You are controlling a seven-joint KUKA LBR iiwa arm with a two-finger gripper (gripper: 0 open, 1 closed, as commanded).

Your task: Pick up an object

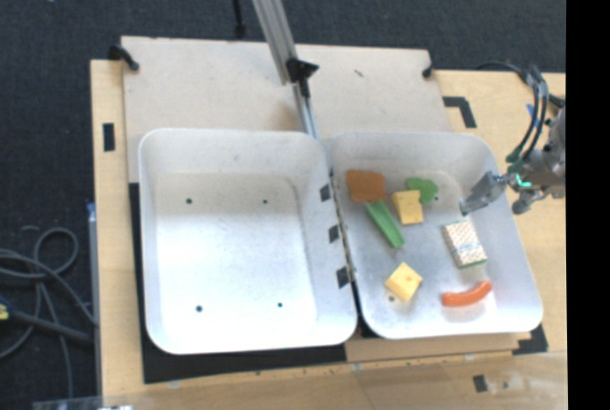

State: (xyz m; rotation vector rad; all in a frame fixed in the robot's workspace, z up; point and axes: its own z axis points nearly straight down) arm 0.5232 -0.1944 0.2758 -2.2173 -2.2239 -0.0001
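My hand (498,193) comes in from the right side of the worktop (110,236), over the right rim of the right white plastic bin (505,294). It hangs at the bin's upper right edge, pointing left and a little down. I see two grey fingers (477,194) spread a little apart, with nothing between them. My hand holds nothing.

All the things sit in the right bin. A flat brown block (365,185) lies near the top left corner of the bin. Just below it is a long green stick (384,222), lying at a slant. A small yellow square block (409,207) sits beside the stick, touching a green curvy piece (423,189). A speckled white box (464,243) lies near the right wall, just below my hand. A yellow cheese-like wedge (403,282) sits near the bottom edge. An orange curved sausage shape (466,296) lies by the bottom right corner.

The left white plastic bin (229,246) has lots of open floor. In the right bin, there is open room between the speckled box and the green curvy piece, right under my fingers.
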